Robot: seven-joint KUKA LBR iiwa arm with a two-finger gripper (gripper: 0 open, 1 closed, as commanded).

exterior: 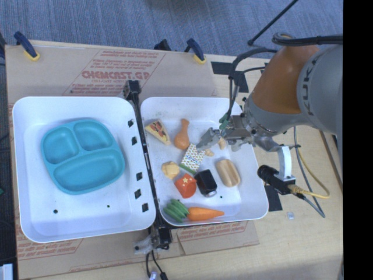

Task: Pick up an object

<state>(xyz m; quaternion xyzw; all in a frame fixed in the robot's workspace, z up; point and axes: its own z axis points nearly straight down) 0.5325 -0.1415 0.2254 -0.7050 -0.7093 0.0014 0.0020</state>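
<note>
Overhead slanted view of a single arm working over two shallow white bins on a cardboard-covered tabletop. The left bin holds a blue divided plate, lying flat near its centre. The right bin holds the candidate objects for picking, scattered loosely so that most stand apart from one another: a pizza slice near the dividing wall, a drumstick beside it, a patterned green-and-white block, a small yellow piece, a red piece, a black item touching or nearly touching the red one, a hot dog bun, and, along the near edge, a green vegetable lying end to end with a carrot. The pincer reaches in from the right and hangs low over the upper middle of the right bin, between the drumstick and the bun and just above the patterned block; whether it is released or clenched cannot be told at this resolution, and nothing is visibly held. Judged from this pose, the pick is not yet made; the patterned block and the drumstick are the nearest targets.
</note>
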